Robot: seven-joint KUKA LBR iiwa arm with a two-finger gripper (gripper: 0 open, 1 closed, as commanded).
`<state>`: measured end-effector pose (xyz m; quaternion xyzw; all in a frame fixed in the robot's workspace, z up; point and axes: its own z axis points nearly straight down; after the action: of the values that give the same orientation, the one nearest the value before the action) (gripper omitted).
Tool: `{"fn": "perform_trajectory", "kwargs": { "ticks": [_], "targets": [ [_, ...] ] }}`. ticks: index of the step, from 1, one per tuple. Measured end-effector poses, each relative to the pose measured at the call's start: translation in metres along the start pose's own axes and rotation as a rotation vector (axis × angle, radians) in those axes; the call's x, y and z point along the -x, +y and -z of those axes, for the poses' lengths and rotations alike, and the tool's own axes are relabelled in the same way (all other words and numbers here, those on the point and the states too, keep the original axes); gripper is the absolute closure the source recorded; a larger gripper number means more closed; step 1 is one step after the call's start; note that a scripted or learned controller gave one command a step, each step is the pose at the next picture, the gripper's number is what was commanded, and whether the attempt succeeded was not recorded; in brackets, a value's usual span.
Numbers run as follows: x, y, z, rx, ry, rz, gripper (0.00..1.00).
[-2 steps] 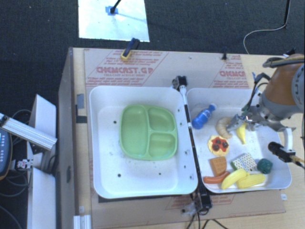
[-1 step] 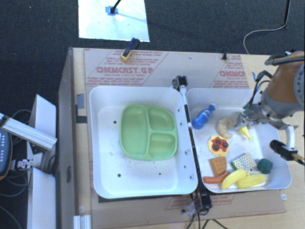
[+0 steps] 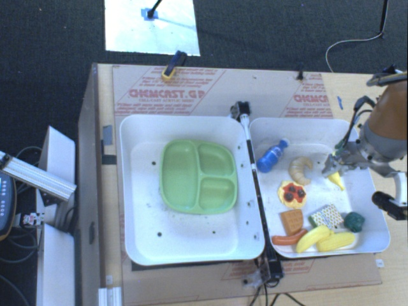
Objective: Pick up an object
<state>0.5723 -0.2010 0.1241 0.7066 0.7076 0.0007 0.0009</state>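
Right bin: yellow wedge under fingers.

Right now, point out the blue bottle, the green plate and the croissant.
blue bottle (image 3: 270,157), camera view, middle of its body
green plate (image 3: 198,176), camera view, central divider ridge
croissant (image 3: 299,169), camera view, middle of its curve

The arm enters as a rounded, bulky body with an orange-tan band wrapped around it. Below the band the casing turns pale grey with a smooth, slightly glossy shell. Thin dark cables loop along its upper side, curving from a small grey bracket near the top. A black knob-like piece juts from the lower side. The pincer is a compact cluster of grey metal and dark parts, too small to make out finer detail.
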Motion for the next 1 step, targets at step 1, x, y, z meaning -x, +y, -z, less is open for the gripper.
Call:
{"fn": "perform_trajectory", "kwargs": {
  "ticks": [1],
  "targets": [
    [0.005,-0.0003,0.0146,0.001,0.0,0.0,1.0]
  ]
}}
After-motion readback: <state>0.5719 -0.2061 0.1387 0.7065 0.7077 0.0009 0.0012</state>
